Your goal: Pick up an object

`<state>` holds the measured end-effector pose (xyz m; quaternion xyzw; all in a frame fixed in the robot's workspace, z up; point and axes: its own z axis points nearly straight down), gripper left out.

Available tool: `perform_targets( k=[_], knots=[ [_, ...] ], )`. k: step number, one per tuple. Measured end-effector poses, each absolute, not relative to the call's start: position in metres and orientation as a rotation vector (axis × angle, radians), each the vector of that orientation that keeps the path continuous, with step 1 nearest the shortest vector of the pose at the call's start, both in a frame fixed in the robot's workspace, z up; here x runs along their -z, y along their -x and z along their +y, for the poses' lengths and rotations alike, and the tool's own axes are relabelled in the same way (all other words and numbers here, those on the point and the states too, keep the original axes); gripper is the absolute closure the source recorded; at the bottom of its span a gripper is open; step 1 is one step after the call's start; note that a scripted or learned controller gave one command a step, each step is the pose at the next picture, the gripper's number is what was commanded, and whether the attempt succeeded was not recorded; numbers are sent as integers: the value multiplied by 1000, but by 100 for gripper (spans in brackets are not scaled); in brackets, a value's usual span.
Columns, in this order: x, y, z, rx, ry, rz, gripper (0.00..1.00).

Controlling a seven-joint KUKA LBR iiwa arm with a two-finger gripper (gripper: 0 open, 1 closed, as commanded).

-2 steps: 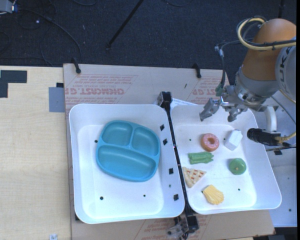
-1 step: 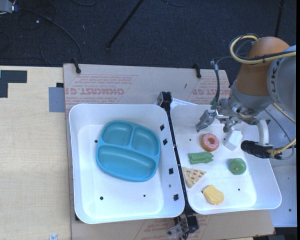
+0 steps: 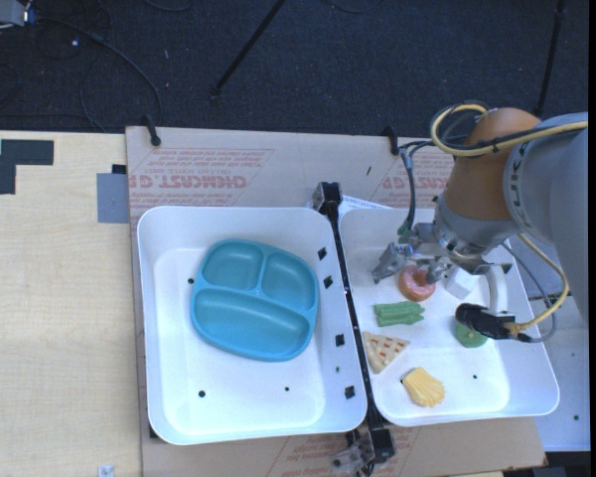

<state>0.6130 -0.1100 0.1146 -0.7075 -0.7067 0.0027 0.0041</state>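
Hand (image 3: 414, 266) poised low over the pink round toy (image 3: 416, 284) in the right bin (image 3: 536, 386), placed for grasping; finger state cannot be told.

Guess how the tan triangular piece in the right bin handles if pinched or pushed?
The tan wedge lies flat on the right bin, so it probably slides rather than rolls. It looks thin, likely light, and hard to pinch from above. Its gridded surface may aid grip.
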Motion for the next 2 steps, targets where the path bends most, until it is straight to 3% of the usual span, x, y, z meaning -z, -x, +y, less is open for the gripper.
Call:
perform_targets(
  k=[1,2],
  knots=[
    [-93,-616,-111,-1,2226,-2225,0],
    [-105,-617,-114,2,2235,-2226,100]
  ],
)
